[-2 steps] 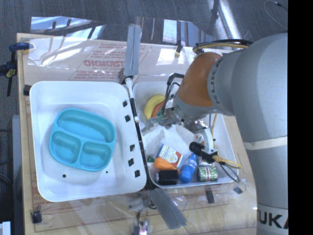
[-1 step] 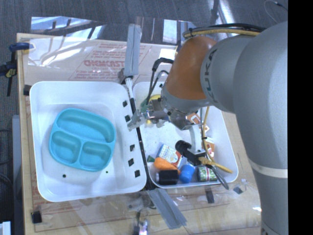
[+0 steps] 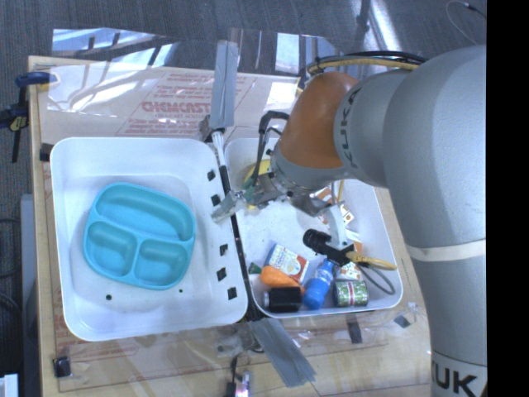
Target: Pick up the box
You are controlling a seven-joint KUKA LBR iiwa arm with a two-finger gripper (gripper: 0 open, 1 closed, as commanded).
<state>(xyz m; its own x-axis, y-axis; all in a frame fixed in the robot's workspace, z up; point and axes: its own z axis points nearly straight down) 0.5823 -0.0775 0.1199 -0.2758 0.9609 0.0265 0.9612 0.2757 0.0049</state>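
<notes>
The box [image 3: 287, 262], small and white with green and orange print, lies tilted in the front left part of the right bin [image 3: 385, 222]. My gripper [image 3: 240, 197] is low over that bin's left wall, near the divider between the two bins, up and to the left of the box and apart from it. The orange wrist band and the grey arm hide the bin's back part.
Beside the box sit an orange object [image 3: 278, 277], a black object [image 3: 283, 299], a blue bottle [image 3: 318, 287] and a green can [image 3: 351, 293]. A printed packet [image 3: 340, 214] pokes out by the arm. The left bin [image 3: 66, 164] holds a blue divided plate [image 3: 139, 235].
</notes>
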